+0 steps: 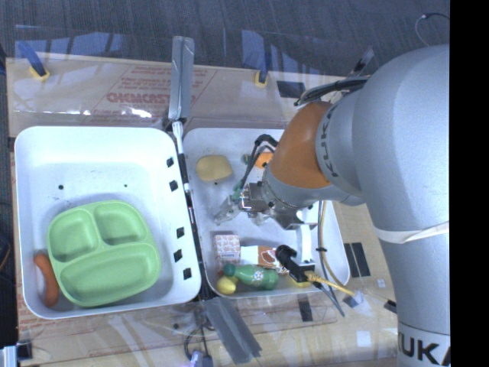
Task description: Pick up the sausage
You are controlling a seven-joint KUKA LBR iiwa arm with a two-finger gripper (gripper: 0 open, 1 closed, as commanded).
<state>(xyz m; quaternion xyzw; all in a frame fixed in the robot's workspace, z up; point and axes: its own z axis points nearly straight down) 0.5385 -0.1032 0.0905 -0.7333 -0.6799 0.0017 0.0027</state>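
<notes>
Reaching into the right bin, far from the sausage

Sausage (46, 278) lies in the left bin (92, 147), squeezed between its left wall and the green tray (103, 252). Gripper (229, 209) hangs over the crowded right bin (229, 140), apparently empty; grip state unclear. Left bin's upper half is open.

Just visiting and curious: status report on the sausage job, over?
Gripper over right bin, carrying nothing seen. Sausage in left bin, beside green tray. Unreached.
</notes>
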